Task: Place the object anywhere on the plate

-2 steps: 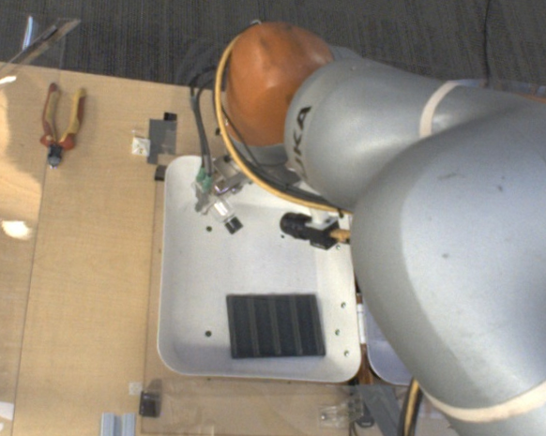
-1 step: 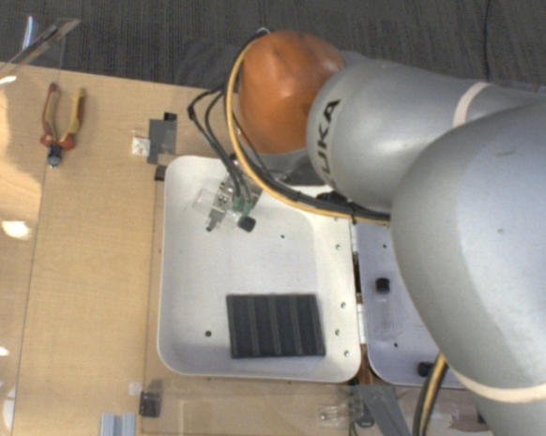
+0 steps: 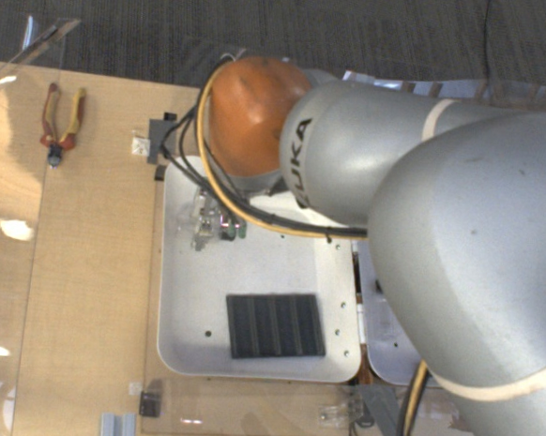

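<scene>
Reaching in from the right, the arm [image 3: 424, 205] is hanging its end effector [image 3: 207, 221] over the left bin [image 3: 174, 336], far from the ridged black plate [image 3: 275, 325]; grip state unclear.

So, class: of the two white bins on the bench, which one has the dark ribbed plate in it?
The left bin, in full view; the dark ribbed plate lies in it. The right bin is mostly hidden beneath the arm.

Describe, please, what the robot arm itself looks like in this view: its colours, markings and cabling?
The arm is built of large, rounded, glossy grey segments. An orange domed section sits toward the wrist. Black KUKA lettering runs along the grey casing beside it. A yellow cable and black cables loop around the orange section. The small metallic gripper carries a green part.
</scene>
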Tool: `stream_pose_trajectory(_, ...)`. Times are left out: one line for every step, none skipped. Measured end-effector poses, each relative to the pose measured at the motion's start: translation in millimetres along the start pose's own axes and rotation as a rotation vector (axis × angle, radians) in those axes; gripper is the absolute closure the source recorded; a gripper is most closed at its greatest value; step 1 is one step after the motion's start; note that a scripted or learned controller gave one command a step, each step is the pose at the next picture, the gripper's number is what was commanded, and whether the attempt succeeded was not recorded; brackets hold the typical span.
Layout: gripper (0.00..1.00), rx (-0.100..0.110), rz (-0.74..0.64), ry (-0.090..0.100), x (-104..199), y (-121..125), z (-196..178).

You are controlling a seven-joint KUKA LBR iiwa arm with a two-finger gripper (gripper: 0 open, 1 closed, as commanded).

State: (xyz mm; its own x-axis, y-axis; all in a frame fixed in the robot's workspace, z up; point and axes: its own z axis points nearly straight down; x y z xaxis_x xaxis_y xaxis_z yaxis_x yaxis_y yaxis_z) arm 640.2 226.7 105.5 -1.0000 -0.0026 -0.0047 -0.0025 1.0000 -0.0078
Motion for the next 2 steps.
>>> stream_pose_trajectory(1.0,-0.013,0.073,-0.005,-16,8,-107)
stream_pose_trajectory(1.0,-0.012,0.232,-0.005,-23,6,-286)
